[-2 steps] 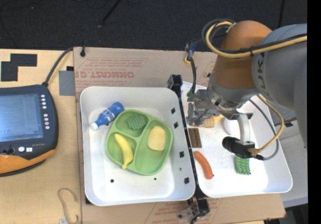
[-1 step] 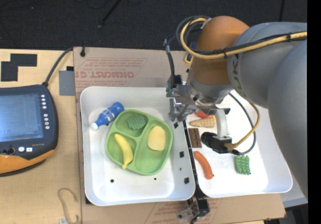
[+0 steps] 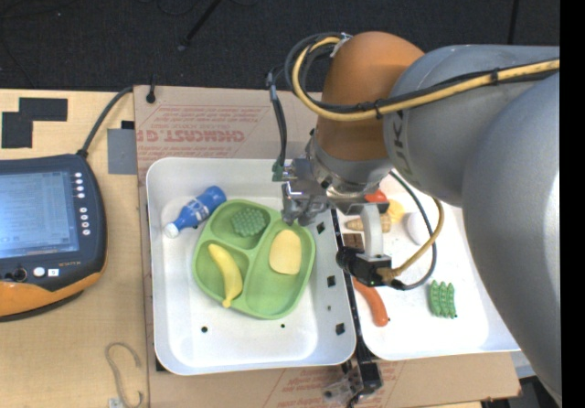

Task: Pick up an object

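Gripper (image 3: 297,205) sits over the upper rim of the green plate (image 3: 260,298) in the left bin (image 3: 174,324); its grip cannot be told. Plate carries a banana (image 3: 225,273). Blue bottle (image 3: 195,210) beside it. Cardboard (image 3: 196,127) bears reversed red lettering, illegible.

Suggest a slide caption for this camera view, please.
KUKA arm poised over green divided plate in left bin.
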Controlling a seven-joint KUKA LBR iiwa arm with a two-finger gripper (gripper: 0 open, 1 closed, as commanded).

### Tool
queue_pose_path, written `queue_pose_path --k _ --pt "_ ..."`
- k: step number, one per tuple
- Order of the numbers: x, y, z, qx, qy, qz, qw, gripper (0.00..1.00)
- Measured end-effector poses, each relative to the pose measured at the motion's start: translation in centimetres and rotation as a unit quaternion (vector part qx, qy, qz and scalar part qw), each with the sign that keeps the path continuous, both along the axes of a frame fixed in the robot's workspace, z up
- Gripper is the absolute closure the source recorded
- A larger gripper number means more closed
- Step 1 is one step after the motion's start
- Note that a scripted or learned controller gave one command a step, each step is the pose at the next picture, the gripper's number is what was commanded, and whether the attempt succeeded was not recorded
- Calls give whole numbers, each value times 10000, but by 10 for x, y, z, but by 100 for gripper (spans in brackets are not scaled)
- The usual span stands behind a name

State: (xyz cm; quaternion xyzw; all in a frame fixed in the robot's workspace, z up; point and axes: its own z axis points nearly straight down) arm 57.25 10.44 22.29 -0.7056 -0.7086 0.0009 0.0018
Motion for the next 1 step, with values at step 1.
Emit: queue_pose_path --k 1 --pt "2 -10 14 -7 -8 -19 10000 100"
